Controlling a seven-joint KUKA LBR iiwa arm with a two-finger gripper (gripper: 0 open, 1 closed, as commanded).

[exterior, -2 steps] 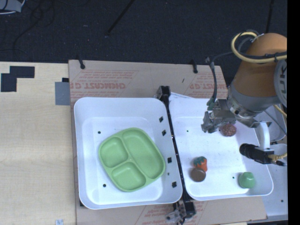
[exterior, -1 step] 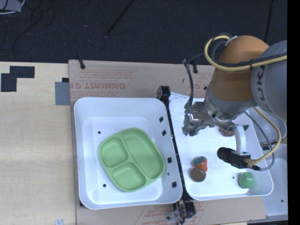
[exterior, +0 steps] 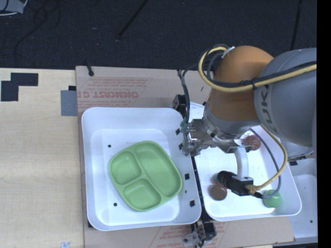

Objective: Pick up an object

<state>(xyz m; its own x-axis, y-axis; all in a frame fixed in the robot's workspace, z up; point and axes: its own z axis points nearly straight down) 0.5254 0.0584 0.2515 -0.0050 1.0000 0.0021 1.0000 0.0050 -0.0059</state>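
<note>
My gripper [exterior: 188, 141] hangs low over the left edge of the right bin [exterior: 289, 211], close to the wall it shares with the left bin; the bulky grey and orange wrist hides most of it. A small brown round object [exterior: 217, 192] lies near the front of the right bin. In that bin's front right corner rests a green object [exterior: 273, 199]. A reddish-brown speckled object [exterior: 252, 140] peeks out from under the arm at the bin's back right. I see nothing between the gripper and these objects.
A green divided plate [exterior: 145, 175] lies in the middle of the left bin [exterior: 93, 138]. The arm covers the back half of the right bin. Both bins rest on a cardboard sheet [exterior: 129, 89].
</note>
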